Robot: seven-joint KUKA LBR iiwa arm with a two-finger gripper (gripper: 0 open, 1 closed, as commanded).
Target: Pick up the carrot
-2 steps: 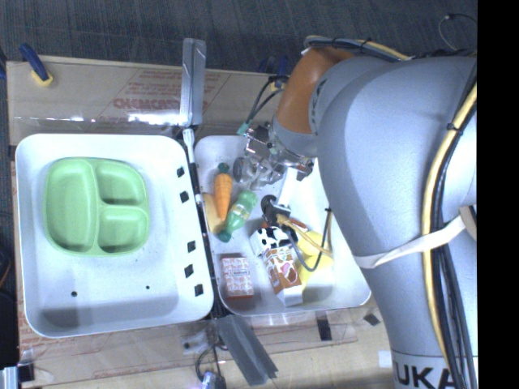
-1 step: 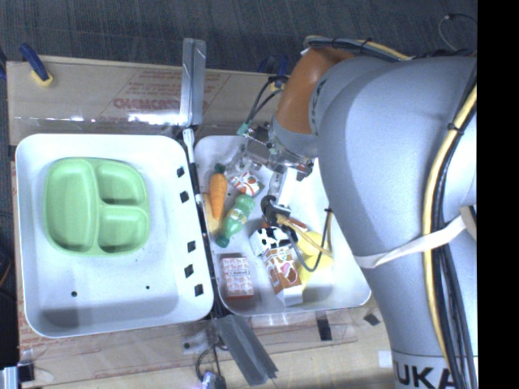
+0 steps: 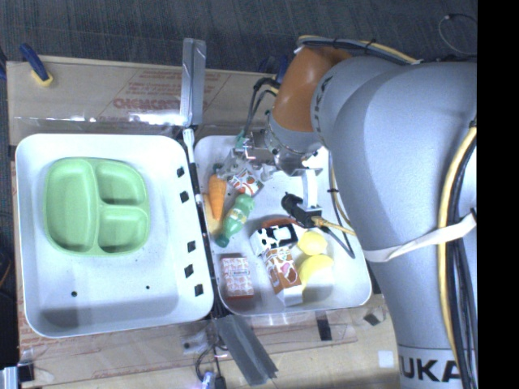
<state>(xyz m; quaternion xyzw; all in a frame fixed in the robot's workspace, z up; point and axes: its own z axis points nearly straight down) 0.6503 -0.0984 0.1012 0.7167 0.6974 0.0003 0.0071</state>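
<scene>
The orange carrot [image 3: 216, 198] lies along the left wall of the right bin [image 3: 349, 294], pointing toward the front. A green bottle [image 3: 235, 216] rests against its right side. My gripper [image 3: 241, 167] hangs just above and to the right of the carrot's top end, over a small red and white item [image 3: 246, 186]. The carrot is on the bin floor, not between the fingers.
The left bin [image 3: 105, 298] holds a green divided plate [image 3: 97, 205]. In the right bin lie a brown snack pack [image 3: 236, 275], a cow-print carton [image 3: 278, 259], two yellow lemons [image 3: 315, 254] and a white block [image 3: 319, 284]. The arm covers the bin's right side.
</scene>
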